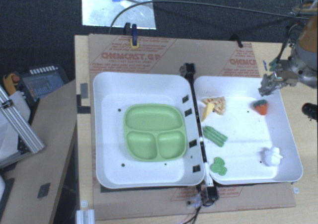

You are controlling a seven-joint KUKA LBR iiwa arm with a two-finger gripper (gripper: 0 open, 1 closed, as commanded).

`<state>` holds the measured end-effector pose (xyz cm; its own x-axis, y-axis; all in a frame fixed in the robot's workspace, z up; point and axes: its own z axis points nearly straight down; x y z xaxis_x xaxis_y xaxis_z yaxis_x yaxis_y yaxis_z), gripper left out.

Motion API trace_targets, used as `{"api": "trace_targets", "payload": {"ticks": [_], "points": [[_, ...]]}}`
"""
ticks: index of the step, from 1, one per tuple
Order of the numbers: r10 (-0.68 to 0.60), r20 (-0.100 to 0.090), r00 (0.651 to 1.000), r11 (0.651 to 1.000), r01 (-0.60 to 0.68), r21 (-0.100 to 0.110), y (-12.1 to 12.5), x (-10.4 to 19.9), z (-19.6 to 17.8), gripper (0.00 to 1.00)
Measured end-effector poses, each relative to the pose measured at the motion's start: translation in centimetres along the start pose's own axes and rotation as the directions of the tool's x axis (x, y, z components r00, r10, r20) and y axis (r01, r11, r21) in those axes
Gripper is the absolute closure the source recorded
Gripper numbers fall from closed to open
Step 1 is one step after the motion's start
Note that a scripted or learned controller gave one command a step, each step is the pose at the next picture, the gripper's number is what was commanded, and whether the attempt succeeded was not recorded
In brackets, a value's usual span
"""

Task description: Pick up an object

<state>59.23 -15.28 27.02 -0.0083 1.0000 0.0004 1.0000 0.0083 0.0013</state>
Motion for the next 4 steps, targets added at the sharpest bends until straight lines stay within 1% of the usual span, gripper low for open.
{"api": "trace_targets", "payload": {"ticks": [1,2,3,4], "points": [[0.0,-0.001,1.0,1.0,0.0,0.0,0.0,4.8,1.3,1.0],[-0.001,-0.002,1.0,1.0,0.001,0.0,-0.8,9.9,2.7,1.0],[-0.001,-0.001,1.0,1.0,0.001,-0.001,-0.8,15.3,2.4,1.0],[-0.001,-0.002,1.0,1.0,0.001,0.001,-1.8,19.9,3.7,1.0]]}}
